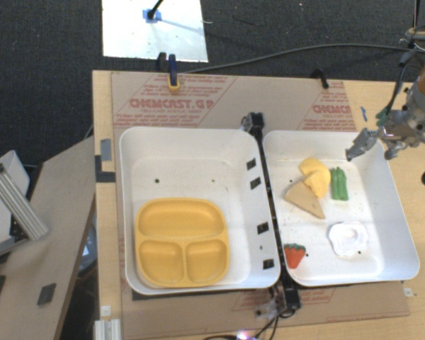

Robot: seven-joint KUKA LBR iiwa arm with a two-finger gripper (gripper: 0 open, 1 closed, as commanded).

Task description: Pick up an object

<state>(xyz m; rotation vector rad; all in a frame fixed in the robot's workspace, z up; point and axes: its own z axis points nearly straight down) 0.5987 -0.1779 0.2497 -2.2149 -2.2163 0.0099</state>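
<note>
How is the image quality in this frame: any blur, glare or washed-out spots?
Camera view: lighting is even and soft, shadows faint. The tool and arm at the right edge look slightly smeared, while the yellow tray stays crisp. The white fried-egg toy nearly blends into the right bin floor, low contrast rather than glare. The white sheet on the dark carpet is bright but not blown out.

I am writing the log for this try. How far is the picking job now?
Nothing looks done yet. The gripper is above the far right edge of the right bin, with nothing visible between its jaws. The yellow pieces, green piece, tan wedge, white piece and strawberry all lie in that bin. Reaching, grasping and lifting remain.
</note>
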